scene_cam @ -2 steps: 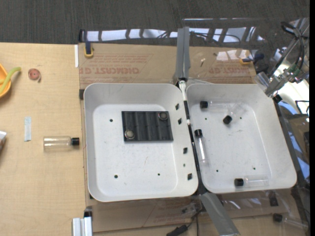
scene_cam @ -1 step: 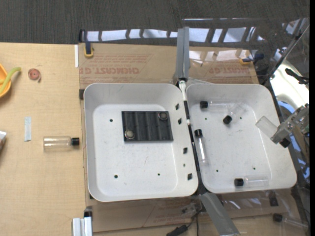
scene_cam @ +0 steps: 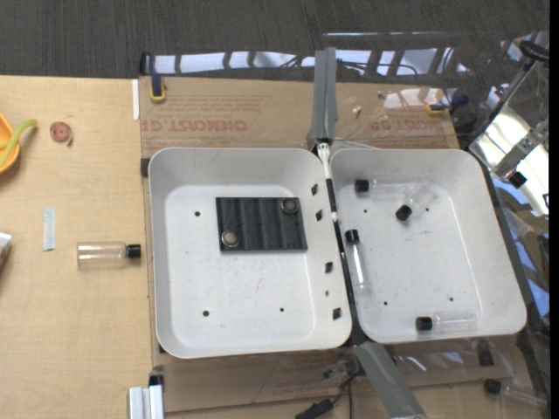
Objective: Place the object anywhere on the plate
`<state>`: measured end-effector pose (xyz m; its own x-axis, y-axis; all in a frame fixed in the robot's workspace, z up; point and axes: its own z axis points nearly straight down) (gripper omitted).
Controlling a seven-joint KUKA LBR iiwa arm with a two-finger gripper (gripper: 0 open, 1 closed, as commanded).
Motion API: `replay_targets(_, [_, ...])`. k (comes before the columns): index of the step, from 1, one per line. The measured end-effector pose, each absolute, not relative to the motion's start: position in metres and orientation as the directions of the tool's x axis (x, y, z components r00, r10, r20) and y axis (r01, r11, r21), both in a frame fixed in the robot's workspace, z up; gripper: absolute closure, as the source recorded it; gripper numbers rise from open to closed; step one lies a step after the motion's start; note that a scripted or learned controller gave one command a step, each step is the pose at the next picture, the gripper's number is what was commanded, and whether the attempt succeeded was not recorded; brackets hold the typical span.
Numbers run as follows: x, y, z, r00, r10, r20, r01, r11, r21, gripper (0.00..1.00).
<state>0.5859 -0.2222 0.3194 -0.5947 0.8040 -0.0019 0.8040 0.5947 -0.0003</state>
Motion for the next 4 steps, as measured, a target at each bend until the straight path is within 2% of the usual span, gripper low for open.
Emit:
replay_targets(1, [0.478, -0.18, 0.316, -0.448, 0.894, 0.0, 0.894, 0.448, -0.001, 1.0])
replay_targets(2, [0.507, -0.003, 0.441, -0.279, 0.96, -0.001, 0.96, 0.279, -0.002, 1.0])
replay_targets(3, [0.487, 0.055, 0.231, -0.14, 0.99, -0.001, 0.99, 0.14, -0.004, 1.0])
replay_targets(4, [0.487, 0.055, 0.231, -0.14, 0.99, -0.001, 0.99, 0.14, -0.004, 0.0])
